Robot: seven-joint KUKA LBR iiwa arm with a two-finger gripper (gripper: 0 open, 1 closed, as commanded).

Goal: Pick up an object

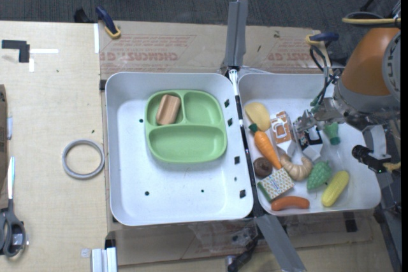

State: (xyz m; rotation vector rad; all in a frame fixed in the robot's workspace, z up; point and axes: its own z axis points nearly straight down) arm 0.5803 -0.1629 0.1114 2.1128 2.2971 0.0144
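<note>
Carrot (268, 148) left of hand (308, 129) (apart)

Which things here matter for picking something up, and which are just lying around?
For the job: gripper, carrot, lemon, corn, croissant, right bin.
Lying about: green plate, tape ring, scissors, blue clamp.

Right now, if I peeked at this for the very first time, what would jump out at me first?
Probably the bright green divided plate in the left bin, with a tan bread roll in its upper left compartment. Next, the jumble of toy food in the right bin, like the orange carrot and yellow corn. The arm's gripper hangs over that pile.
</note>
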